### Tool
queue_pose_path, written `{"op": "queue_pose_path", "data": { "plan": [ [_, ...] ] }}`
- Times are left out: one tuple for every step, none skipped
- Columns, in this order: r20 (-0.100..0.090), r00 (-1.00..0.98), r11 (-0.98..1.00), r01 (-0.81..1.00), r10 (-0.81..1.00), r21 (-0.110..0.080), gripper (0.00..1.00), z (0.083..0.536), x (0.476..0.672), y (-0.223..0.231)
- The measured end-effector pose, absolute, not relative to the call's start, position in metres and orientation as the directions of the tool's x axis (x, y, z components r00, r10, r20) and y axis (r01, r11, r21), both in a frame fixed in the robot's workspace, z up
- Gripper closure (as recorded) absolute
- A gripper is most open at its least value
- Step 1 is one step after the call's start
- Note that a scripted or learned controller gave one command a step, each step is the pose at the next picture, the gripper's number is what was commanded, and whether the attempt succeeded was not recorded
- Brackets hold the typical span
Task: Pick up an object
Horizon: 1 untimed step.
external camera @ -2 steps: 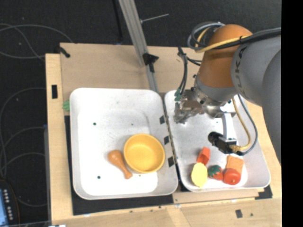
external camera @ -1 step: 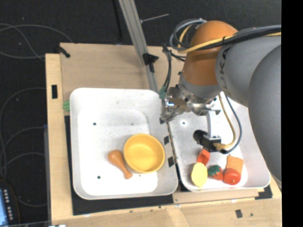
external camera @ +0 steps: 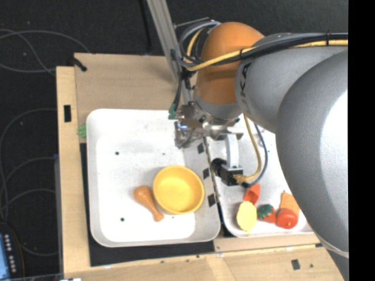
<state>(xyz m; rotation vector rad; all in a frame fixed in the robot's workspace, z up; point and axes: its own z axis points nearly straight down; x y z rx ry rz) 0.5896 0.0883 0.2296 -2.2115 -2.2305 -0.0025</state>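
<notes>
In the left white bin (external camera: 105,157), toward its near right part, a round yellow plastic bowl (external camera: 178,189) sits open side up. Touching its left rim or just beside it lies a tan, drumstick-shaped toy (external camera: 147,201), its long axis running from far-left to near-right, thick end to the far left. The rest of that bin's floor shows only a few dark specks.

Over the far right corner of the same bin hangs the gripper (external camera: 186,134), below the arm's orange band (external camera: 225,60) and grey wrist. It is a tangle of dark and metallic parts from this angle, and I cannot tell whether it is apart, together or clamped on anything; nothing shows caught in it.

The relation that matters: the bowl and the drumstick toy both lie nearer to the viewer than the gripper, the bowl almost straight toward the near side and the toy near and to the left. Neither touches the gripper. My judgement is that the bowl is the closer candidate, though its broad rim offers a harder bite than the toy's narrow shaft.

In the right white bin (external camera: 231,230), near its near edge, lie a pale yellow lemon-like piece (external camera: 246,216), a small green piece (external camera: 266,210), a red tomato-like piece (external camera: 286,218) and orange, carrot-like pieces (external camera: 253,193), partly hidden by the grey arm.
</notes>
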Motion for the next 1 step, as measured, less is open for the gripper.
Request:
{"op": "queue_pose_path", "data": {
  "plan": [
    [-0.001,-0.004,0.004,1.000,1.000,0.000,0.00,0.2299,0.5895,0.0842]
  ]
}}
